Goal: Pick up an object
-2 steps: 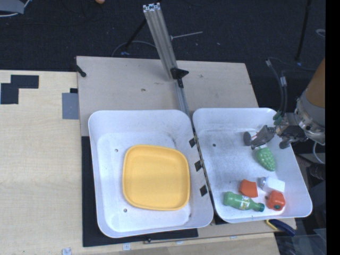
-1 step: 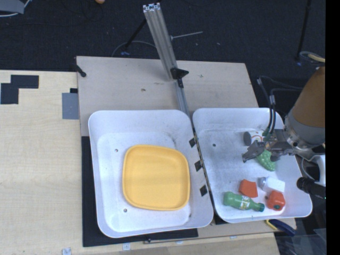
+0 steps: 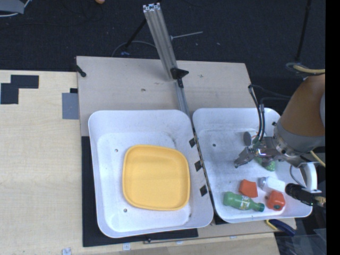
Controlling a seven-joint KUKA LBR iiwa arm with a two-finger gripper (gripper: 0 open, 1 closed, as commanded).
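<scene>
In the right bin point(image 3: 223, 129) the arm's gripper point(image 3: 244, 150) hangs over the bare floor with its two fingers spread open and nothing between them. One fingertip point(image 3: 247, 138) points toward the back, the other toward the front left. A green bottle point(image 3: 243, 201) lies on its side near the bin's front edge. An orange-red block point(image 3: 248, 188) sits just behind the bottle. To its right are a small grey-white piece point(image 3: 264, 183) and an orange-red rounded object point(image 3: 275, 200). A small green object point(image 3: 271, 165) lies under the wrist, partly hidden.
A yellow square plate point(image 3: 156, 177) lies in the left bin point(image 3: 103, 137). A metal rail point(image 3: 162, 36) slants from the back down to the divider between the bins. The arm's orange band point(image 3: 305, 105) looms over the right bin's right edge.
</scene>
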